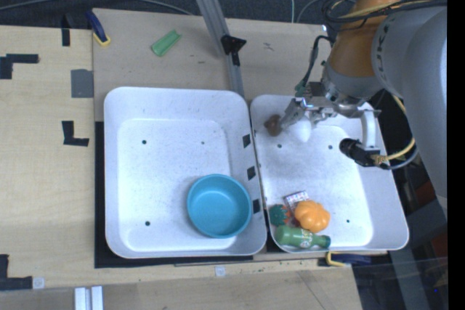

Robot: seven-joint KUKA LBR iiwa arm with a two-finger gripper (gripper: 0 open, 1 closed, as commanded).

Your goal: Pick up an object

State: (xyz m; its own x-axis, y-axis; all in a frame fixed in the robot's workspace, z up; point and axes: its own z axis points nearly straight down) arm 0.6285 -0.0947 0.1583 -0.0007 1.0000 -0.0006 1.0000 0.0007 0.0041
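The end effector (301, 116) is hovering over the right bin (378, 225) beside a small brown object (273, 125), grip state impossible to tell, and should be centring squarely before descending.

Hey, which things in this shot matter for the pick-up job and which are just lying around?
For the job:
- gripper
- brown object beside it
- white object under it
- orange object
- green object
- blue bowl
- right bin

Lying about:
- green block on the bench
- blue clamp
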